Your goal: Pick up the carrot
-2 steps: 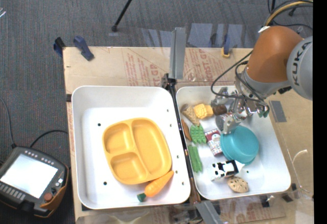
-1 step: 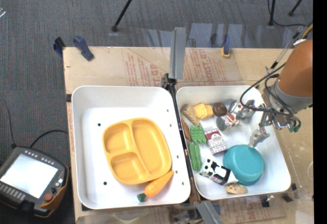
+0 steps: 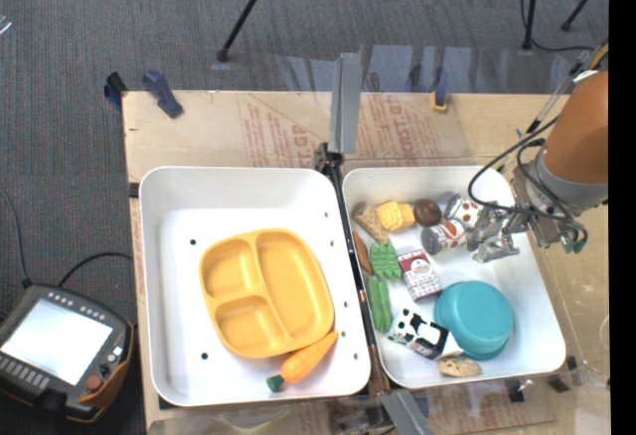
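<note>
Lying beside the yellow tray (image 3: 266,292) in the left bin (image 3: 169,215) — the carrot (image 3: 308,358) — fingers (image 3: 494,242) state unclear

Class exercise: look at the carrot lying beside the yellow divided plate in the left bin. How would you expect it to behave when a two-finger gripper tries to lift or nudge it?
The carrot looks like a smooth, rigid plastic toy, so probably stiff and light. Its rounded, tapering body could roll or slip out of a pinch. It lies against the yellow plate, whose rim may crowd one finger.
</note>
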{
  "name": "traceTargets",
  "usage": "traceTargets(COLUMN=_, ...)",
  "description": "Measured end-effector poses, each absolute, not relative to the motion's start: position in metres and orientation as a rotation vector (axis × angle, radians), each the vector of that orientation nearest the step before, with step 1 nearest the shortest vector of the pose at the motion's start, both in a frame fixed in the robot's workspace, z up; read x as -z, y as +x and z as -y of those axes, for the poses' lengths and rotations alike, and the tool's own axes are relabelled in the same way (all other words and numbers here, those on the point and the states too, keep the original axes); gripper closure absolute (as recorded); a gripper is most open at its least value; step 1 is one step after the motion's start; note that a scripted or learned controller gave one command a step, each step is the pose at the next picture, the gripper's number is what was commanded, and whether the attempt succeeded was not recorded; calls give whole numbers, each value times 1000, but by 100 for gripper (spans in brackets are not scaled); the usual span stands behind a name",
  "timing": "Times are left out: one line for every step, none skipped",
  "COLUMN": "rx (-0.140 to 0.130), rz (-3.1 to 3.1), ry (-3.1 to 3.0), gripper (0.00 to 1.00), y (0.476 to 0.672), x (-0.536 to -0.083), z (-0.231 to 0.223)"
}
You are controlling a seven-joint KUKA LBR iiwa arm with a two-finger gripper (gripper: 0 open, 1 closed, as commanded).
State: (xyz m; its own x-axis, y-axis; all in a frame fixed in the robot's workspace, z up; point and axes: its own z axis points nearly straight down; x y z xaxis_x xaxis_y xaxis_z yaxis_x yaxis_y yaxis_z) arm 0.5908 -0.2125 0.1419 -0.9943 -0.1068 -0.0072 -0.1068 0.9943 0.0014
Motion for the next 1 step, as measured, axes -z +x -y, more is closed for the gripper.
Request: traceTargets(rx=8, rz=-3124, ry=-7, gripper=100, y=564, x=-267, z=212)
